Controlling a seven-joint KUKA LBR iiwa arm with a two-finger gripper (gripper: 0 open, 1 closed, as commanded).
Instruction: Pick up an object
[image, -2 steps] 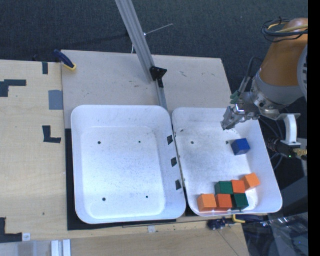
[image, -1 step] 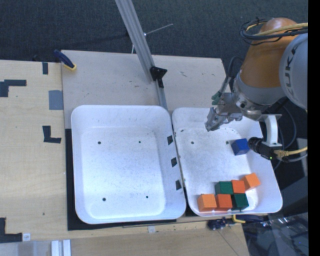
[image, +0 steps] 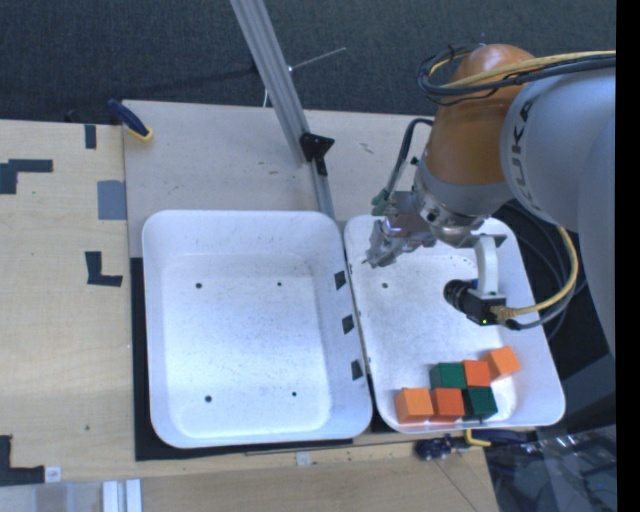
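i see the gripper (image: 385, 245) over the right bin's (image: 420, 300) upper left; finger spacing unreadable, possibly nothing held. orange and green blocks (image: 455, 390) cluster at the bin's lower edge, well apart.

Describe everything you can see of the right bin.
The right bin is a shallow white tray, plastic by the look, with rounded corners and a raised rim; dark specks dot its floor. It sits tight against the left bin, apparently touching along the shared edge. A cluster of small blocks, orange and green, lies crowded into its near corner. The gripper hangs over its far left part, away from the blocks, and the grey arm covers its far right corner.
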